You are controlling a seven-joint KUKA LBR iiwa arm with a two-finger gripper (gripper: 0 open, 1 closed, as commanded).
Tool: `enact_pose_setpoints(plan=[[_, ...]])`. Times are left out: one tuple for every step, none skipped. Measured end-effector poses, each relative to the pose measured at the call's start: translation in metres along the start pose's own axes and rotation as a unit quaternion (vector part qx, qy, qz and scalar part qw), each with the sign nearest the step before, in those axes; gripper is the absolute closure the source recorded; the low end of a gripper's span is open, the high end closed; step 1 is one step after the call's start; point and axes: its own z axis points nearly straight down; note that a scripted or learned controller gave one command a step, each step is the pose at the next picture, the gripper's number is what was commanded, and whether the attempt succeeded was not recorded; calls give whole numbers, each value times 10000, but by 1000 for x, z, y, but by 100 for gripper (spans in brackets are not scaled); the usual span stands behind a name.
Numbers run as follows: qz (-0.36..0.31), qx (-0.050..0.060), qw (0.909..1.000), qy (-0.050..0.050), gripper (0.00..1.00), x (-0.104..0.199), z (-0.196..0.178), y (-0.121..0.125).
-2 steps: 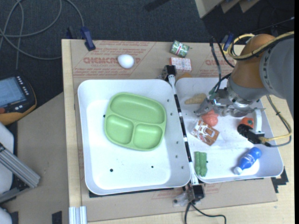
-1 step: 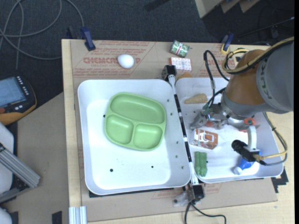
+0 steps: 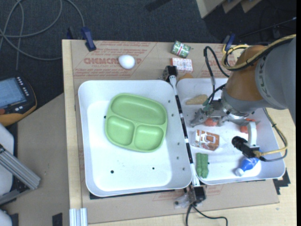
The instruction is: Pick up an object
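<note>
Three-compartment glossy green plate (image 3: 136, 122) in left bin (image 3: 89, 140).

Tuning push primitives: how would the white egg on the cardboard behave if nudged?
The egg looks smooth and rounded, so it would probably roll, likely in a curve. It lies loose on flat cardboard with nothing nearby to stop it. The glossy shell may slip between fingers.

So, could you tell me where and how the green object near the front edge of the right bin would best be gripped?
Grip the green object across its narrow width, near mid-length, coming straight down. It lies flat and elongated, its long axis running toward the bin's front rim. The bin's left wall sits close beside it, so the finger on that side has little room; the orange-and-white packet lies just behind it.
</note>
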Motion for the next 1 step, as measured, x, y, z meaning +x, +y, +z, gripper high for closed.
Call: enact_pose_setpoints(plan=[[3, -9, 10000, 0, 100, 0, -10, 0]])
